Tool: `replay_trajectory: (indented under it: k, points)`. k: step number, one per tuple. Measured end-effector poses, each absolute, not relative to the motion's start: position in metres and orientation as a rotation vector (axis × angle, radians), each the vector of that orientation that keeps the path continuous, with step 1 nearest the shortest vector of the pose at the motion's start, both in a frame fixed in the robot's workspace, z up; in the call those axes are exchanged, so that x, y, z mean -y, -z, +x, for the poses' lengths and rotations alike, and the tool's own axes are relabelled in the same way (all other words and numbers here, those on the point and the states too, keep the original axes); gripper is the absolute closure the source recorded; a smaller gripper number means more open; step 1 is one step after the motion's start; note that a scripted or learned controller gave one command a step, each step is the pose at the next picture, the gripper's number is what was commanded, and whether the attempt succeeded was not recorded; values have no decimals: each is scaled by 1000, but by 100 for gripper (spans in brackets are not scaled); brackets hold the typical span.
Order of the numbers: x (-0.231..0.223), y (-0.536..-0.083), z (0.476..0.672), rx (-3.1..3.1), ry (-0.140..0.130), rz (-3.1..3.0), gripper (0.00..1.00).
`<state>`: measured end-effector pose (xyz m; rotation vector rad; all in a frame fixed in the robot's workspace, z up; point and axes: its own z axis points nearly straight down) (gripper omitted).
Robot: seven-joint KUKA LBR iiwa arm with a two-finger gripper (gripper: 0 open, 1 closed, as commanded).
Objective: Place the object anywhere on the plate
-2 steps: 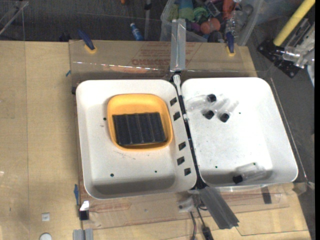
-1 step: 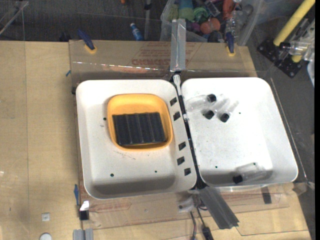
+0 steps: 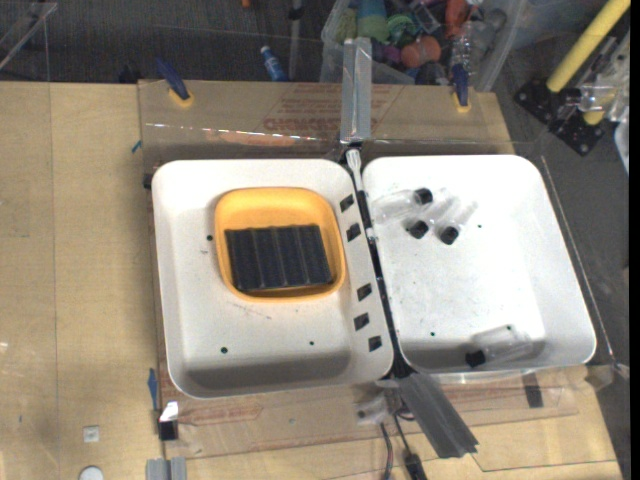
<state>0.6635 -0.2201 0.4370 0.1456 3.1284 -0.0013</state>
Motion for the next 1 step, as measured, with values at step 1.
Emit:
replay_trajectory:
  k: [1]
  points:
    - [220, -437, 664, -3131, 3, 63, 100]
